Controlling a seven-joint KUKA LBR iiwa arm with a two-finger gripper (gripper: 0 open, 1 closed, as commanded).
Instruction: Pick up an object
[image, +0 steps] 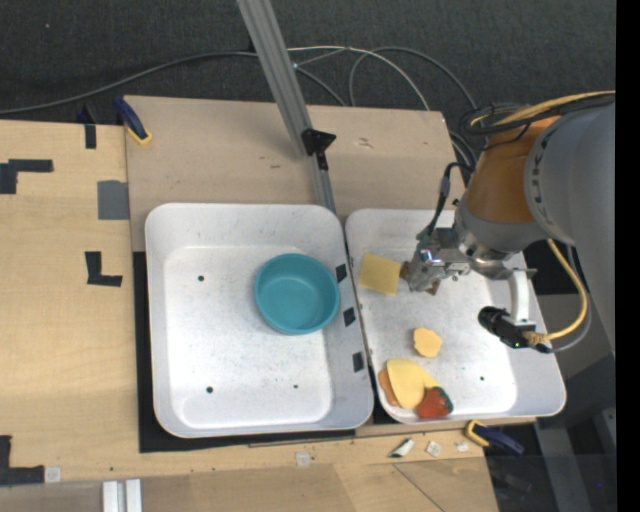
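On the pale wooden desk (60, 300) sit 2 shallow white plastic bins side by side. The left bin (190, 390) holds a round teal plastic bowl (296, 292), upright, near that bin's right wall and well apart from everything else. The right bin (500, 390) carries the loose pieces: a pale yellow, cheese-like block (379, 274) lies by its left wall toward the far edge; a small orange-yellow rounded lump (427, 343) rests near the middle; and in the near left corner a larger flat yellow slice (406, 382) lies touching a small red toy fruit with a dark green tip (434, 403). The grey arm with its orange band (500, 190) reaches in from the desk's right edge, and its claw (424, 274) hangs low over the far half of the right bin, just beside the pale yellow block on that block's right. Whether the claw is released or clenched cannot be told at this slant, and nothing can be made out gripped in it. A slanted grey metal post (285, 85) rises from the far side of the desk between the bins. No brand, label or readable writing can be made out on any of these.
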